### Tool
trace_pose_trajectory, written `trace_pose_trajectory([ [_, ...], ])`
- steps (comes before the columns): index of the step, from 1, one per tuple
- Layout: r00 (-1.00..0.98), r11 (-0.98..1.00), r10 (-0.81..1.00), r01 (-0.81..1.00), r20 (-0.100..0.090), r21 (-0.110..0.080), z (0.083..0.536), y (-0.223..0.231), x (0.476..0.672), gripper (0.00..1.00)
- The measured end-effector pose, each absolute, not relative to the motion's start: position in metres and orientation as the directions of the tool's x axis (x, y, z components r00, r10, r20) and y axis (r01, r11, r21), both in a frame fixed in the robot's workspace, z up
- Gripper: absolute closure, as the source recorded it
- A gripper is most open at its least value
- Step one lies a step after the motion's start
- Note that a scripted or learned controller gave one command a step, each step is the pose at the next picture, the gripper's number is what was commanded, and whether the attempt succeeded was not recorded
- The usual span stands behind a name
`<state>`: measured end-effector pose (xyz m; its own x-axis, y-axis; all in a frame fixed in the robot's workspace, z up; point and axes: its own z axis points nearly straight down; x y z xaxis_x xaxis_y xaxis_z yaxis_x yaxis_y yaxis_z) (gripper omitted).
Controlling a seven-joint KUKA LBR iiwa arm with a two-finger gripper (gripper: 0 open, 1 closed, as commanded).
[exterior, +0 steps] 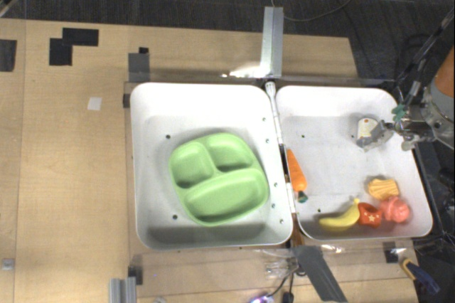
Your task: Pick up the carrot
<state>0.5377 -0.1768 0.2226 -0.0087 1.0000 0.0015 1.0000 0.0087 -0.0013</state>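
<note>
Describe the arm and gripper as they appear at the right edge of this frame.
The gripper is dark metal with silvery parts and a small teal-green spot on its side. Above it, the arm shows a patch of orange. Dark cables run beside it.

At the right edge of the frame the arm (442, 84) shows an orange band above a grey wrist part. Below it sits the claw (398, 125), made of dull grey metal with dark joints and a small teal-green spot on its body. Thin dark cables run beside the wrist.

bright, even light; slightly soft.
</note>
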Motion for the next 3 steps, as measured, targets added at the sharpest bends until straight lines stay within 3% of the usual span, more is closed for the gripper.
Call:
trace_pose_trajectory([
  [1, 0.081, -0.081, 0.997, 0.997, 0.002, -0.003, 0.152, -0.204, 0.487, 0.0],
  [2, -0.007, 0.007, 1.0, 1.0, -0.005, 0.018, 0.093, -0.202, 0.493, 0.0],
  [3, -0.178, 0.178, 0.984, 0.984, 0.0, 0.003, 0.208, -0.142, 0.488, 0.0],
])
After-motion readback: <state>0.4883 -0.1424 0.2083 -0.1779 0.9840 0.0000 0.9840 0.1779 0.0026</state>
